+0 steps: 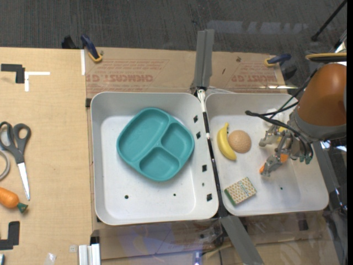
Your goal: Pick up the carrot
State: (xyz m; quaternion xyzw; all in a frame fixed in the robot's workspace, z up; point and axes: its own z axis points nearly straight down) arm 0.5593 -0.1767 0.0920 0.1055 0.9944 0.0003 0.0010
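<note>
My gripper (267,154) hangs over the right side of the right bin (309,200), pointing toward the view's left. Its two grey fingers (268,167) stand apart, with white bin floor showing between the tips. A small orange piece, apparently the carrot (283,158), peeks out beside the lower finger near its base; the wrist hides the rest of it. I cannot tell whether it touches the fingers. A second carrot (8,198), orange with a green end, lies on the wooden bench far left, outside both bins.
In the right bin, a yellow banana (224,143) and a tan ball (240,141) lie left of the gripper, and a patterned packet (240,191) lies near the front. The left bin (110,203) holds a teal divided plate (155,143). Scissors (16,148) rest on the bench.
</note>
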